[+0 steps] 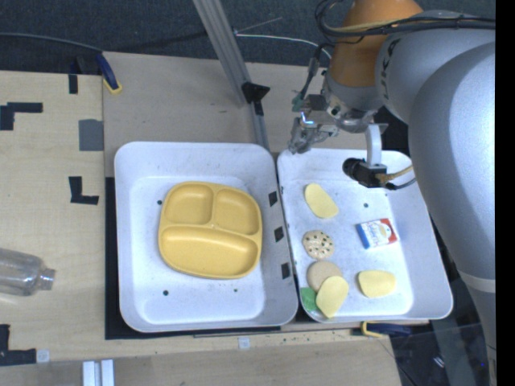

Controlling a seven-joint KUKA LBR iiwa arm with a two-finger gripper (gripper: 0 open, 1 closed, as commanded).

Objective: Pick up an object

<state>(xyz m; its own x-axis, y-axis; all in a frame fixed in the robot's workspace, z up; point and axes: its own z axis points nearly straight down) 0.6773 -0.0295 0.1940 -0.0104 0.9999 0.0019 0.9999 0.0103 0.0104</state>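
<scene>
The right bin (418, 215) holds several small items. A pale yellow oval piece (320, 200) lies near its upper left, with a speckled cookie (318, 244) below it. A small red, white and blue carton (376, 233) sits to the right, and another yellow piece (376, 283) lies near the front. A beige round piece (321, 273), a yellow-green piece (332, 296) and a green scrap (308, 300) cluster at the front left. My gripper (300, 140) hangs over the bin's far left corner, above and apart from the yellow oval.
The left bin (137, 215) carries a yellow divided plate (211, 229). A slanted metal pole (229, 47) stands behind the bins, close to the gripper. A clear plastic bottle (20, 273) lies on the bench at far left. A black fitting (362, 171) with cable overhangs the right bin.
</scene>
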